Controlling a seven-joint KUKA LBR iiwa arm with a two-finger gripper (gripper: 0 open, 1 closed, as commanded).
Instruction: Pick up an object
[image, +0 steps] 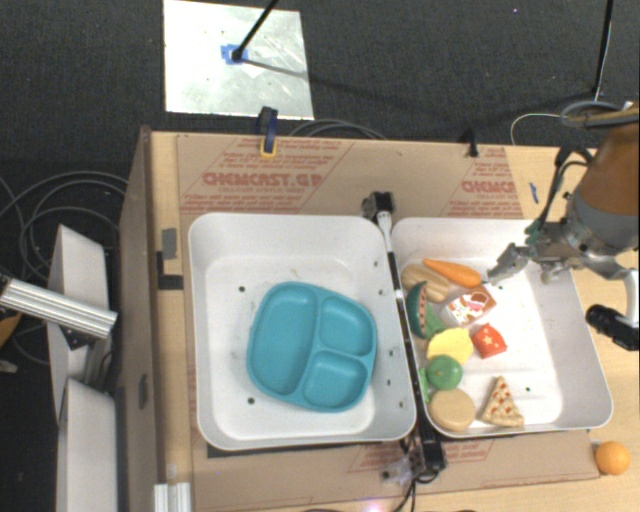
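Hand hovers over right white bin, grip width unclear. Long orange plastic carrot lies just left of it, long axis running left-right.

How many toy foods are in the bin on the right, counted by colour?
Orange: 1, the carrot
Red: 1, the red block
Yellow: 1, the yellow piece
Green: 1, the green ball
Tan: 1, the round cookie
Mixed colours: 3, the pizza slice, the watermelon slice, the white packet
Total: 8
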